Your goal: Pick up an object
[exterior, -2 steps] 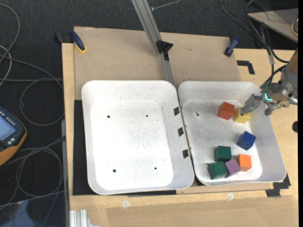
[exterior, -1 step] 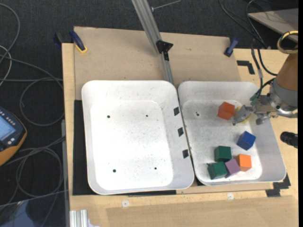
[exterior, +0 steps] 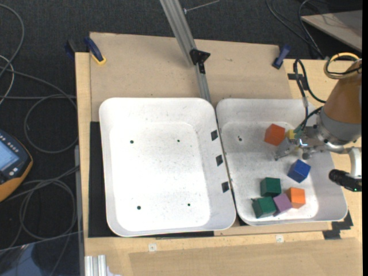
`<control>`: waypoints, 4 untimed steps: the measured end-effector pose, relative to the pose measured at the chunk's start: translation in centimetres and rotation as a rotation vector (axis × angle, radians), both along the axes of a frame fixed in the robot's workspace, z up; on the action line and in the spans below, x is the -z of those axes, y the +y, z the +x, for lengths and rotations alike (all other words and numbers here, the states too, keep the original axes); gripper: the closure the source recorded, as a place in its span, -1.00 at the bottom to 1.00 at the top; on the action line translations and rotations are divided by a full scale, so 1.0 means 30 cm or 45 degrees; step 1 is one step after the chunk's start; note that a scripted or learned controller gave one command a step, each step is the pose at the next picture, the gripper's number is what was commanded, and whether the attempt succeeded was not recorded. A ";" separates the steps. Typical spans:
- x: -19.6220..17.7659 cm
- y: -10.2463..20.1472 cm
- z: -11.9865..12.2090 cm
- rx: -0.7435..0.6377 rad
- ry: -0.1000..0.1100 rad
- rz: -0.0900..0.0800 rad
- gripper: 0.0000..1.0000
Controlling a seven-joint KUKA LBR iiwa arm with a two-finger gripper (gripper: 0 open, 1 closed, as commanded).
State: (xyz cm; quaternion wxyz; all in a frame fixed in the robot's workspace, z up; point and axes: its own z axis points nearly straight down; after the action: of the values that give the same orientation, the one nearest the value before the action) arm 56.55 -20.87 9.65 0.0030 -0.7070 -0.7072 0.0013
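Closest to the lens, at the 6 o'clock edge of the right bin (exterior: 253, 111), sits a huddle of blocks: a dark green cube (exterior: 264, 207) at the front rim, a purple cube (exterior: 282, 202) touching it at its 3 o'clock side, a small orange cube (exterior: 297, 196) just beyond the purple one toward 2 o'clock, and a second green cube (exterior: 270, 186) at 12 o'clock from the first. A blue cube (exterior: 299, 171) stands a little apart, toward 1 o'clock from that group. A larger orange cube (exterior: 275, 135) rests near the middle of the bin, toward 11 o'clock from the blue one.

Reaching in from 3 o'clock, the grey arm (exterior: 344, 105) with its orange band hangs over the right bin. Its jaws (exterior: 290, 148) sit low between the larger orange cube and the blue cube, just beside both; they appear parted a little, with nothing between them.

At 9 o'clock from this bin lies the left bin (exterior: 115, 114), its floor speckled with dark dots. Both bins rest on a tan wooden worktop (exterior: 144, 56). A grey metal pole (exterior: 184, 33) slants up from the gap between the bins toward 12 o'clock. Blue clamps (exterior: 95, 49) grip the worktop's far corners. Black cables (exterior: 34, 108) loop over the dark floor at 9 o'clock.
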 end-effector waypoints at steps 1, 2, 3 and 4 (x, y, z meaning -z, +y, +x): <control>-0.049 -0.002 0.008 -0.001 -0.011 -0.003 1.00; -0.243 -0.007 -0.017 0.001 -0.016 -0.006 1.00; -0.456 -0.028 -0.008 -0.001 -0.019 -0.008 1.00; -0.464 -0.028 -0.006 -0.002 -0.012 -0.005 1.00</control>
State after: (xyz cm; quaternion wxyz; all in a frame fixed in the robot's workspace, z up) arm 56.38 -21.71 23.56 -0.0015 -0.7066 -0.7076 -0.0005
